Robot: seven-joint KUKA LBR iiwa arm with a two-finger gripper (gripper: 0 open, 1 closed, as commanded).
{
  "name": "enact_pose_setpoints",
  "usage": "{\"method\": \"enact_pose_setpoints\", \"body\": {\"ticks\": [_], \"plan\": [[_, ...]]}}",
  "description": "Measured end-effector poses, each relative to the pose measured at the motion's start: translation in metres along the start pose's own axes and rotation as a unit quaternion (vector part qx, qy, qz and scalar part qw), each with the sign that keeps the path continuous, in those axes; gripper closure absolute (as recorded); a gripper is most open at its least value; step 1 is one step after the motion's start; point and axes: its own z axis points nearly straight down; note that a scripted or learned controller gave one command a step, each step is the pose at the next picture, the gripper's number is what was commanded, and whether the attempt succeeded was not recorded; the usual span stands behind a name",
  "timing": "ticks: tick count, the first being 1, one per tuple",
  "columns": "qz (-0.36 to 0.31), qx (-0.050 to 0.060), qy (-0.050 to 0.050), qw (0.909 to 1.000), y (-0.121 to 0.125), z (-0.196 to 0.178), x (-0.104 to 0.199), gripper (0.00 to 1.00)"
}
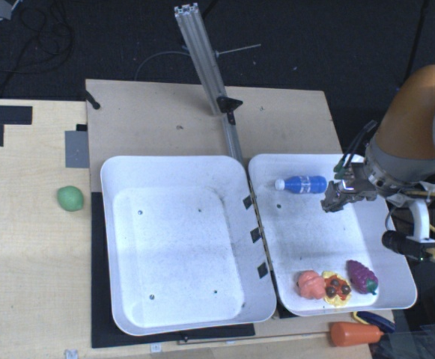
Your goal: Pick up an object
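My gripper [335,200] hangs over the right bin [314,234], near its upper right part. A blue bottle with a white cap [302,185] lies on its side just left of and above the gripper, apart from it. At the bin's front lie a pink-orange toy [311,284], a small yellow and red piece [338,288] and a purple grape-like toy [362,276]. The fingertips look dark and close together, and nothing shows between them.
The left bin [176,241] sits beside the right one. A green ball [70,198] rests on the bench far left. An orange carrot-like object [356,333] lies outside the right bin's front edge. A metal rail [206,58] slants down toward the bins from the back.
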Motion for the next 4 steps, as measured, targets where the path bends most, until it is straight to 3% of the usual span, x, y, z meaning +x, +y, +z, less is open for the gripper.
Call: {"method": "enact_pose_setpoints", "body": {"ticks": [1,4], "plan": [[0.0,0.0,0.0,1.0,-0.005,-0.058,0.005,1.0],[-0.001,0.003,0.0,1.0,0.048,-0.04,0.129,1.0]]}}
